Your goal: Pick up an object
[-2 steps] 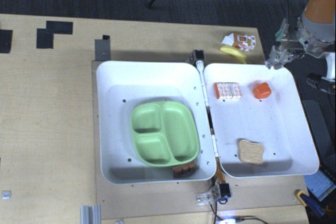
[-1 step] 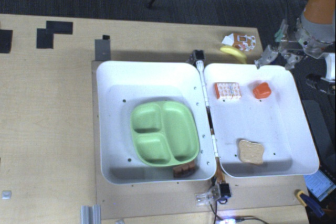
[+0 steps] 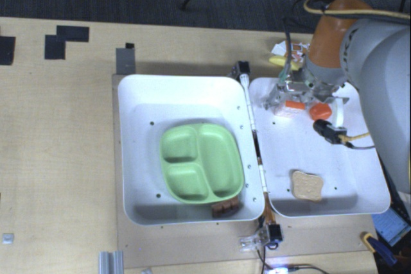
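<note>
Two shallow white bins sit side by side, and the nearest things lie well short of the gripper (image 3: 287, 98). Closest to the camera, in the left bin (image 3: 131, 138), a brown lump (image 3: 225, 207) is tucked under the near edge of a green divided plate (image 3: 202, 162). Both are well apart from the gripper, across the wall between the bins, so they look out of play for this try.

In the right bin (image 3: 363, 170), a tan slice of bread (image 3: 307, 185) lies flat on the floor, on the camera side of the gripper and clear of it. Farther back, the gripper hangs low over the far end of that bin, which suggests a reach for what lies directly beneath.

There an orange piece (image 3: 295, 106) lies right at the gripper's tip, so close that touching or apart cannot be told. A rounder red-orange piece (image 3: 320, 111) rests just beside it, on the arm's side. The orange piece is small, flat-looking and bright against the white floor, and is probably the object to pick. Whether the gripper is apart, together or clamped on it cannot be told.
</note>
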Robot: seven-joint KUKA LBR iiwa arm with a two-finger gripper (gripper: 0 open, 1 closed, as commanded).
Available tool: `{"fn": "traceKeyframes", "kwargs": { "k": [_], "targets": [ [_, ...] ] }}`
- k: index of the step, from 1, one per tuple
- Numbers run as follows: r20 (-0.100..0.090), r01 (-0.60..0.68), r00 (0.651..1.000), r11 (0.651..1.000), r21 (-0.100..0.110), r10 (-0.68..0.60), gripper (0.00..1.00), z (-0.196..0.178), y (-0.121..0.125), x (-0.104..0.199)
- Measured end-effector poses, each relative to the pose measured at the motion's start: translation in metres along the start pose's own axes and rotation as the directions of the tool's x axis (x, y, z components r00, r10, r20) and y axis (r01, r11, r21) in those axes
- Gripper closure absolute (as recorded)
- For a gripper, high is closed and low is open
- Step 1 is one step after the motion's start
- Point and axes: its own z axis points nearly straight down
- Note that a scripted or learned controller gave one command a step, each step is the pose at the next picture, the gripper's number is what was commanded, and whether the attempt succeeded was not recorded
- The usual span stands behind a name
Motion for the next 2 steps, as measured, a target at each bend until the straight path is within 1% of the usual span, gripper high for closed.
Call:
{"fn": "traceKeyframes", "kwargs": {
  "k": [1,2],
  "targets": [
    [0.002,0.004,1.0,1.0,-0.006,-0.004,1.0,-0.0126,0.0019,-0.0004],
    [0.002,0.005,1.0,1.0,-0.006,-0.005,0.0,-0.0124,0.0018,-0.0003]
  ]
}}
